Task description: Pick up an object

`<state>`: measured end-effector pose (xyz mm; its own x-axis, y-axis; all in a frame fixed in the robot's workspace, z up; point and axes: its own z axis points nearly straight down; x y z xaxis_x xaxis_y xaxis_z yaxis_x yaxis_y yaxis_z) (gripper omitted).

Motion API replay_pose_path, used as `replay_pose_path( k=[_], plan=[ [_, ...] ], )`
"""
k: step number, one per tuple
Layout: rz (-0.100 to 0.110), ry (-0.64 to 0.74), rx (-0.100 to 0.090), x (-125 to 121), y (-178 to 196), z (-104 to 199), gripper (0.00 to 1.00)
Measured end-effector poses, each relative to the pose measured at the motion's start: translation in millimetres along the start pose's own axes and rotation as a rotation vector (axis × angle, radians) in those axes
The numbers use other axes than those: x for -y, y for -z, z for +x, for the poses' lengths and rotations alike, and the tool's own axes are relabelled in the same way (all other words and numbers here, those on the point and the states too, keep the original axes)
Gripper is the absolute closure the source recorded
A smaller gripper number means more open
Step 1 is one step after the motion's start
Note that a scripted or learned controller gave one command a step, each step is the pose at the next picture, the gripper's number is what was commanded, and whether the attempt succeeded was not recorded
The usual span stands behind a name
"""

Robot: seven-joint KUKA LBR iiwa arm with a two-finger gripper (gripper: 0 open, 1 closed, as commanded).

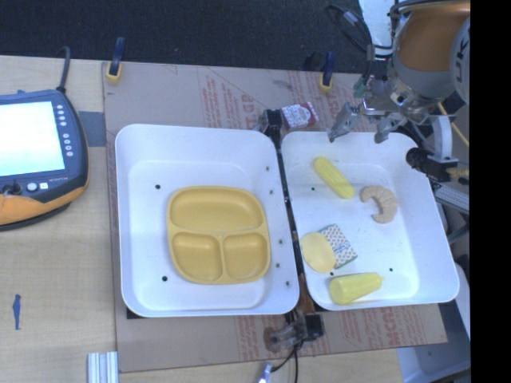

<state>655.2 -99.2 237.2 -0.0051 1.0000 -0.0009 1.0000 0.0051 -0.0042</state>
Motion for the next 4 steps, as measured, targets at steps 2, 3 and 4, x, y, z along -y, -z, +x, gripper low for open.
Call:
replay_pose_path(
  k=[2,3,4],
  plan=[
    [0.003,0.000,0.002,-1,-146,-28,0.00],
    [0.004,0.001,0.002,-1,-135,-28,1.00],
    [-0.003,0.001,-0.001,17,-44,39,1.00]
  ],
)
